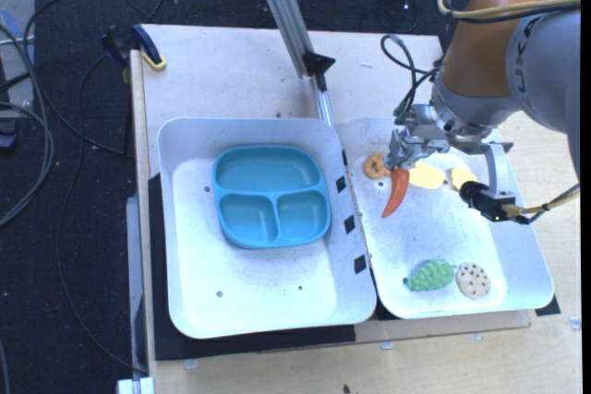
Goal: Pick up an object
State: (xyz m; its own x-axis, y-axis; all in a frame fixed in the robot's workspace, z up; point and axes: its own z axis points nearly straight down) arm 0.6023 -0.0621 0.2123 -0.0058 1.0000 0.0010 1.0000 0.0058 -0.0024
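My gripper point(403, 160) is over the back left part of the right bin point(517, 291). A red chili pepper point(395, 192) runs down from its fingertips with the tip pointing toward the bin's front. The gripper is shut on the pepper's upper end. Whether the pepper's tip still touches the bin floor I cannot tell. A small orange ring-shaped piece point(374, 166) lies just left of the gripper. Two yellow pieces point(427, 176) point(462, 175) lie just right of it, partly under the wrist.
A green bumpy piece point(430, 274) and a speckled cookie point(473, 280) lie near the right bin's front edge. The left bin point(185, 291) holds a blue divided plate point(272, 196). A slanted metal post point(286, 5) rises behind the bins.
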